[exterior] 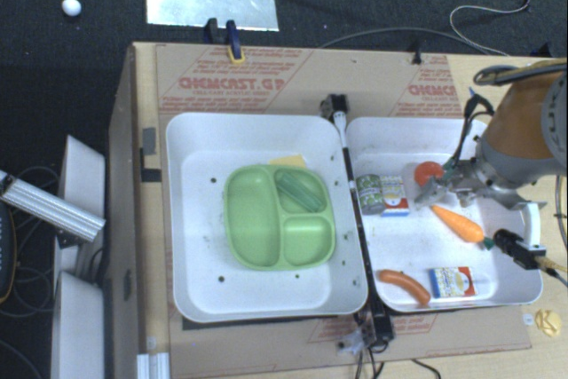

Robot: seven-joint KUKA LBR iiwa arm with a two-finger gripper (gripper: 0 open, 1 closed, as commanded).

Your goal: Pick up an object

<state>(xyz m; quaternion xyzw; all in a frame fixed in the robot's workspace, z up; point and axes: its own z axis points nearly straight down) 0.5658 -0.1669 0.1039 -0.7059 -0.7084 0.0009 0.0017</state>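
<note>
In the right bin (510, 287) lie a red tomato (428, 170), an orange carrot (459, 224), a small labelled can (382, 193), a sausage (404, 286) and a little blue and white box (453, 282). My gripper (441, 188) reaches in from the right and hangs low over the bin. It sits just below and right of the tomato and right above the carrot's left tip. Nothing is visibly lifted off the bin floor.
The left bin (191, 217) holds a green divided plate (277, 217) with a green pickle-like piece (300, 189) in its upper right section, and a yellow scrap (288, 161) behind the plate. A black divider (348, 182) runs between the bins.
</note>
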